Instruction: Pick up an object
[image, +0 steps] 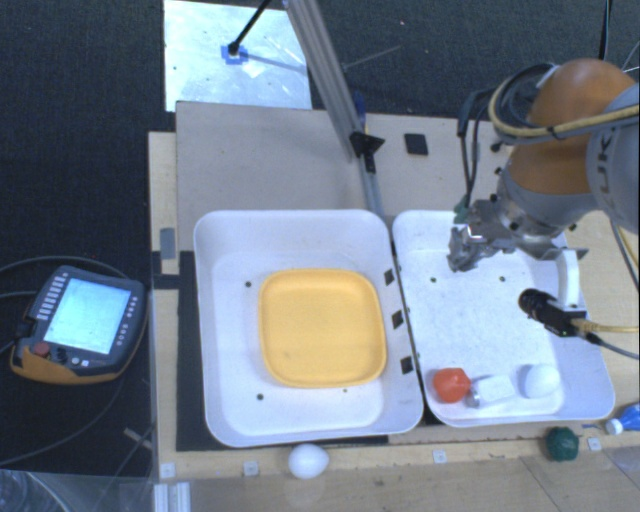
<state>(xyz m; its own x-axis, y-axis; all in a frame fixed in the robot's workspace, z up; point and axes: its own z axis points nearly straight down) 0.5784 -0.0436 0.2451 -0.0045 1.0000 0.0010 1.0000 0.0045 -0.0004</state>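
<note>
Low along the frame's bottom right, the red ball (450, 384), a white block (492, 390) and a white egg (541, 380) crowd the right bin's (470, 320) near wall, while the gripper (466, 252) hovers upper right, grip unreadable.

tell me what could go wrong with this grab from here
The claw hangs over the bare upper part of the right bin, while the red ball, white block and white ball sit along its near wall, so a straight drop would likely close on nothing. The three lie close together against the wall, so a try there may nudge neighbours or scrape the rim.
</note>
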